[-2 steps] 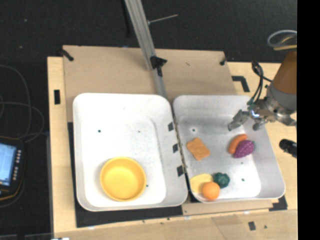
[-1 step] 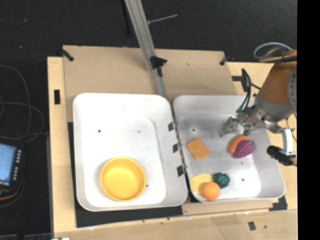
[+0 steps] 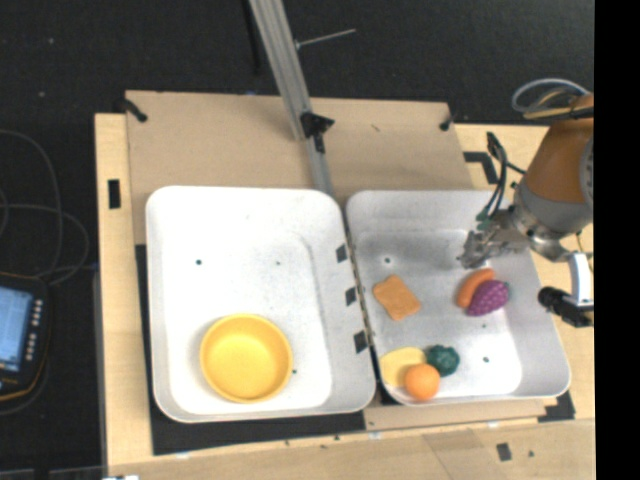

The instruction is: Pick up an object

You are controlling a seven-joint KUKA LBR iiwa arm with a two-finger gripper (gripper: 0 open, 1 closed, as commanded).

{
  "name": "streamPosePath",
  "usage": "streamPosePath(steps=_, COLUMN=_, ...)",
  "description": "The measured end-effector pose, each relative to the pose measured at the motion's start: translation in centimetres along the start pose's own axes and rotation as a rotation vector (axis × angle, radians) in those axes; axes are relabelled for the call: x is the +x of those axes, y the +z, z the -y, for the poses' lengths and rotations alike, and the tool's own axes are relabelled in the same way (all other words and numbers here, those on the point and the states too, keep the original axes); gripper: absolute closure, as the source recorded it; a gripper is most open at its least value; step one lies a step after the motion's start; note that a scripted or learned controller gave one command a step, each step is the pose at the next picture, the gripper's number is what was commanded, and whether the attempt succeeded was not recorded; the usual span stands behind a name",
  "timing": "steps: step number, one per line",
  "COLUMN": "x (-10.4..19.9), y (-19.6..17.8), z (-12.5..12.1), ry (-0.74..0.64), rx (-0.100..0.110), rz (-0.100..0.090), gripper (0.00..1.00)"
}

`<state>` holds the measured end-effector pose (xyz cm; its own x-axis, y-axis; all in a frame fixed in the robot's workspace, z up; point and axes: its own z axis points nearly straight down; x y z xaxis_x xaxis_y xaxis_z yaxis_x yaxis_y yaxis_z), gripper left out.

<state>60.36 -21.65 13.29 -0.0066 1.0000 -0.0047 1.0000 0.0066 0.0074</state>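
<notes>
Grey gripper (image 3: 480, 253) blurs above the purple-orange toy (image 3: 484, 295); its grip cannot be told.

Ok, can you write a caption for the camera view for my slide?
Robot gripper hovers above a purple toy in the right bin; a yellow bowl sits in the left bin.

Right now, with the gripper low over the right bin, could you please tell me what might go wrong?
The gripper sits just above the purple grape-like toy, which touches an orange toy piece; closing could catch both or push one aside. The flat tan cracker-shaped piece offers little height to grasp.
</notes>
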Motion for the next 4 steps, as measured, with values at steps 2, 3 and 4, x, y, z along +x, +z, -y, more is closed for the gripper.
streamPosePath(steps=2, x=0.6, y=-7.5, z=-0.1, ry=0.001, rx=0.005, rz=-0.004, gripper=1.00)
streamPosePath(steps=3, x=5.3, y=-7.1, z=0.6, ry=0.004, rx=0.006, rz=-0.004, gripper=1.00)
streamPosePath(steps=4, x=10.1, y=-6.8, z=1.1, ry=0.004, rx=0.007, rz=-0.005, gripper=1.00)
